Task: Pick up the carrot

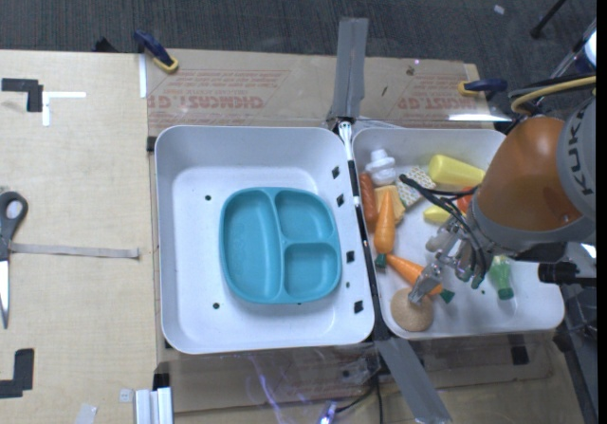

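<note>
Trouble is likeliest from crowding: the small carrot (406, 268) lies near the front edge of the right bin (531, 318), its tip just beside a round tan piece (412, 311) at the front left corner, so a descent slightly off could nudge the carrot aside or close on the tan piece instead. A second, larger orange carrot-like piece (383, 220) lies along the bin's left wall — a mix-up between the two seems possible. The gripper (438, 276) hangs low over the small carrot's thick end, touching or nearly so; whether its jaws are parted or clenched I cannot tell, and nothing can be made out between them.

The right bin also holds a white bottle (381, 166) near its back left corner, a yellow piece (455, 171) toward the back edge, and small green items (501, 278) near the front, partly under the arm. The left bin (180, 251) carries a teal divided plate (282, 245) at its middle, with nothing visible in its compartments.
</note>
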Controlling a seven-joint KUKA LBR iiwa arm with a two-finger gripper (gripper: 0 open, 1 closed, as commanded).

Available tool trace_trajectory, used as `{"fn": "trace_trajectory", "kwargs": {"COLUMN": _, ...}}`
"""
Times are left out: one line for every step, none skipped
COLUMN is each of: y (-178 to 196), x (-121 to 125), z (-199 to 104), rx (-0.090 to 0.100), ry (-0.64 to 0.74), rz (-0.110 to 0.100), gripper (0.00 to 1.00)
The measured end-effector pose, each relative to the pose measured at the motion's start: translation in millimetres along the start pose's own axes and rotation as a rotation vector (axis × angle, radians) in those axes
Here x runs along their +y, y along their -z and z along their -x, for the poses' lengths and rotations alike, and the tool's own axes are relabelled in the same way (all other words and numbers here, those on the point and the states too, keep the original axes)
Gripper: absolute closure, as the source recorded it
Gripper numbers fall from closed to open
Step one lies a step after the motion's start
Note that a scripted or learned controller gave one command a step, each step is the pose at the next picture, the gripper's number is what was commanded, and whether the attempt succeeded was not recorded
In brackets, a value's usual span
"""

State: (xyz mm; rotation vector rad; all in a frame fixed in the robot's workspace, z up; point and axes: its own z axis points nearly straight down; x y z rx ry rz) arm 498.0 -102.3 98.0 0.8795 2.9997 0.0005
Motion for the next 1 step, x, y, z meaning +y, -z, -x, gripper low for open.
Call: {"fn": "trace_trajectory", "kwargs": {"y": 8.8, "x": 1.8, "z": 1.1, "rx": -0.002, "ry": 0.004, "rz": 0.002, "gripper": 1.00}}
